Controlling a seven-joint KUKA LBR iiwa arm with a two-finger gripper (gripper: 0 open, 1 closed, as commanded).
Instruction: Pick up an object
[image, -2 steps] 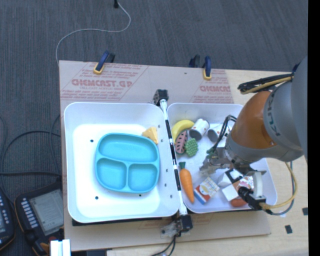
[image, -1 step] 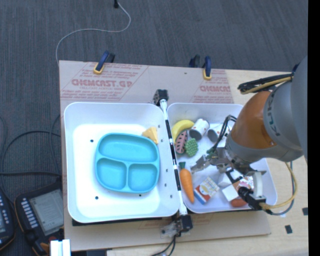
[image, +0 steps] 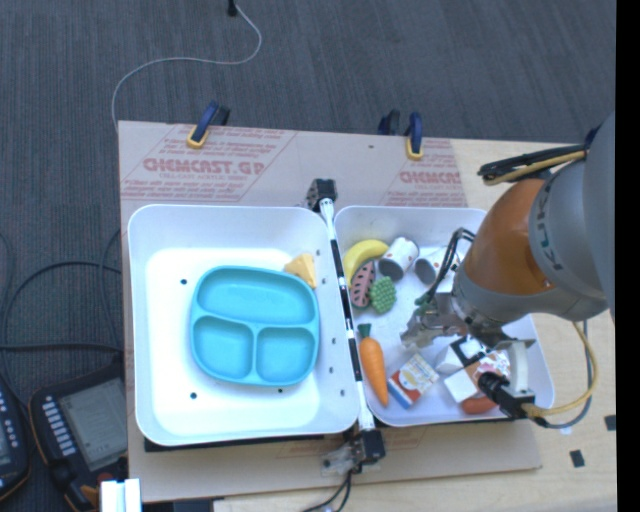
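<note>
My gripper (image: 428, 328) hangs low over the middle of the right bin (image: 440, 218), under the grey arm with its orange band (image: 505, 250). Just left of it stand a green knobbly toy (image: 382, 293) and a watermelon slice (image: 362, 281). A yellow banana (image: 363, 254) lies behind those. An orange carrot (image: 373, 368) lies along the bin's left wall. A red and white carton (image: 413, 380) sits just in front of the gripper. I see nothing held in it.
The left bin (image: 140, 300) holds a blue divided tray (image: 255, 325) and a yellow cheese wedge (image: 302, 268). A white cylinder (image: 400, 257) and a grey piece (image: 426, 268) lie at the right bin's back. A red item (image: 478, 404) lies at its front right.
</note>
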